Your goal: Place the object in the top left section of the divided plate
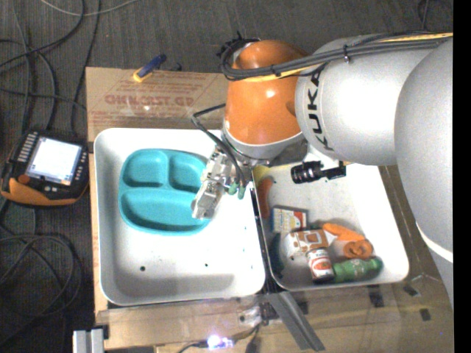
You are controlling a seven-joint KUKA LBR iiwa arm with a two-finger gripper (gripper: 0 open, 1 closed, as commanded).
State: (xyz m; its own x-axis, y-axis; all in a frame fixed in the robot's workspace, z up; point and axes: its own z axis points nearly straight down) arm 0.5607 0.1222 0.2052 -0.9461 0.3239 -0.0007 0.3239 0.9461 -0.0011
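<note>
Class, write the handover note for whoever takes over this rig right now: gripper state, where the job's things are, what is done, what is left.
Gripper: over the right edge of the divided plate; whether it is open or shut cannot be made out, and no object can be confirmed in it.
Plate: teal, in the left bin.
Right bin: holds the loose items, among them a small carton, a can and a green bottle.
Done: nothing lies in the plate's top left section yet.
Left: place the object there.

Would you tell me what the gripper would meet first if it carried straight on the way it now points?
The gripper points down and toward the left, over the right edge of the teal divided plate. Going straight on, it would probably meet that plate's right rim first, though one slanted view leaves its height unclear.
</note>
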